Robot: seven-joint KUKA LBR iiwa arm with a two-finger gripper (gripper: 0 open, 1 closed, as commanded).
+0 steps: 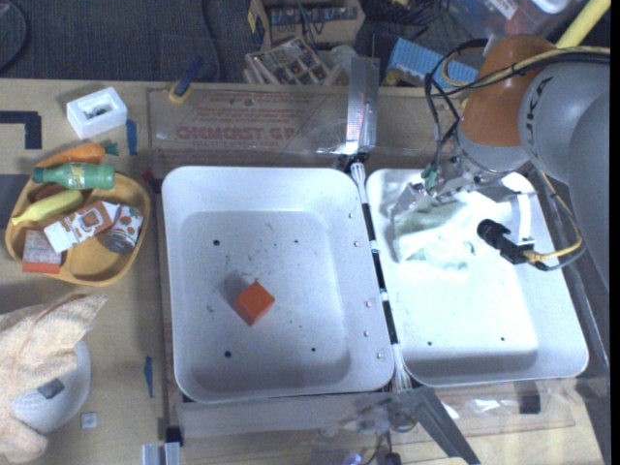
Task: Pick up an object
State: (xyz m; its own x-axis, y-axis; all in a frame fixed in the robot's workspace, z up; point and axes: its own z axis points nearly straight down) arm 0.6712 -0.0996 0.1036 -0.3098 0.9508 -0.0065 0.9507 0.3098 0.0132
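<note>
A wooden bench carries two white bins. The orange cube [255,302] lies at the left bin's [194,201] centre. At two o'clock, the gripper [438,184] hangs over the right bin [542,347]; its state I cannot tell. It should centre squarely above the cube before descending.

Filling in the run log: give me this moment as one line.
task: pick up an object | arm: over right bin, far end | orange block: in left bin, untouched | grasp: none seen

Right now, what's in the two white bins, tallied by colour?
Orange: 1, the small orange cube in the left white bin.
Translucent pale: 1, a crumpled clear plastic item in the right white bin, under the gripper.
Total: 2
</note>
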